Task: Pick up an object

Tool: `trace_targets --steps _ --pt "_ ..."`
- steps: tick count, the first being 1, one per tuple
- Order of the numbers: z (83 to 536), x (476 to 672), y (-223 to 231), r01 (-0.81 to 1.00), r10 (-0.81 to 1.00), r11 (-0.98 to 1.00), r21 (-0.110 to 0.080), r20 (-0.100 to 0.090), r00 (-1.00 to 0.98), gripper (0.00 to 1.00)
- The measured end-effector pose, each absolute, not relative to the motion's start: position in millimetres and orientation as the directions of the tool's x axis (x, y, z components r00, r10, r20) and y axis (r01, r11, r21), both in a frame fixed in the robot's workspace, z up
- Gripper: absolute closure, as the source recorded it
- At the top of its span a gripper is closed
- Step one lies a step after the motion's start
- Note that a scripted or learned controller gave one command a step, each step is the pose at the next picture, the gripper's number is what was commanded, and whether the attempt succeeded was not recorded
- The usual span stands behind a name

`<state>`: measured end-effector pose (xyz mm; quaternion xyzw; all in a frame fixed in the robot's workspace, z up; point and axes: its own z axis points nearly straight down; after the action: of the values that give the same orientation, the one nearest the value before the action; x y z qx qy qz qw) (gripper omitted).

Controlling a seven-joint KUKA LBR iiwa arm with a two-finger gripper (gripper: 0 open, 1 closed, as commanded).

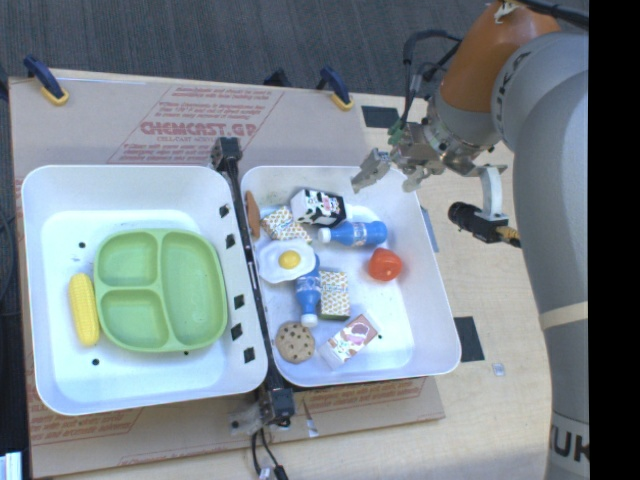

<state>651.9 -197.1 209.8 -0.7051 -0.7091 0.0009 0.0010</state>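
My gripper hangs over the far right corner of the right bin, open, with nothing between its fingers. Just below it in the bin lie a black-and-white carton, a blue bottle and a red tomato. Further toward the front are a fried egg, a second blue bottle, a cookie and a pink packet. The gripper touches none of them.
The left bin holds a green divided plate and a corn cob. Two patterned packets and a brown stick sit in the right bin. A black clip stands at the bins' shared far edge.
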Motion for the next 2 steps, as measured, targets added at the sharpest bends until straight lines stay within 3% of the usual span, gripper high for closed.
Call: trace_targets --steps 1,2 --pt "91.3 570.6 -185.6 1.0 1.0 0.006 -0.004 0.0 -0.006 0.0" --pt "92.2 629.1 -201.8 1.0 1.0 0.006 -0.001 0.001 -0.006 0.0"
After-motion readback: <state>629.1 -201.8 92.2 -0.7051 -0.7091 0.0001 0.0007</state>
